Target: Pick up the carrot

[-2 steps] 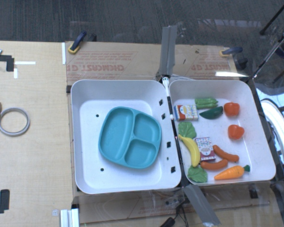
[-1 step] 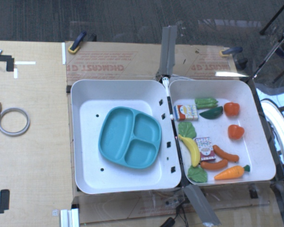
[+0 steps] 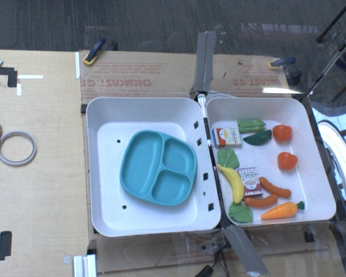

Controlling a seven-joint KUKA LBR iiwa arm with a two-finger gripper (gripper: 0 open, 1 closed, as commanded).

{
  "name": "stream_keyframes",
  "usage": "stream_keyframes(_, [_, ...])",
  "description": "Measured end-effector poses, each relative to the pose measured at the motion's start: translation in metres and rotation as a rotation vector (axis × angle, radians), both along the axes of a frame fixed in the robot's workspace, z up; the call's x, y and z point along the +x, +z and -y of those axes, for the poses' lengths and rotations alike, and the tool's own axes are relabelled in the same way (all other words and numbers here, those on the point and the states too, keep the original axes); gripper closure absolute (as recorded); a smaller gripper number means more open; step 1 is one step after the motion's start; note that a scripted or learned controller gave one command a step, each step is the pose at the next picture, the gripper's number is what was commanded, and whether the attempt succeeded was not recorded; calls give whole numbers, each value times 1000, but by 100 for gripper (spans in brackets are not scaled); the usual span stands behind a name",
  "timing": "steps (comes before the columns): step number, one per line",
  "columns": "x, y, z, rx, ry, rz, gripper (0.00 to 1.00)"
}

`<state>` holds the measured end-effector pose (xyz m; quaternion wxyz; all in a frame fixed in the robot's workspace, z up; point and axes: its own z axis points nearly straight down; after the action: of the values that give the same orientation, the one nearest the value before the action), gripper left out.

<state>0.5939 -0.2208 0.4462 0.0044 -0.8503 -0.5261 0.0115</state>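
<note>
Found the carrot lying in the front right corner of the right bin, just in front of two sausages. Looked plain orange and tapered, green stub at its right end. Could not tell the gripper's state.

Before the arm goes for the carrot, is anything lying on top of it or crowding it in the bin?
Nothing lies on the carrot; its top is bare. It sits near the front wall of the right bin, with two sausages close behind it and a green leaf to its left.
</note>
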Motion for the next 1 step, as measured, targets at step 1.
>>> stream_keyframes(1, [3,4,-1,-1,5,-8,100])
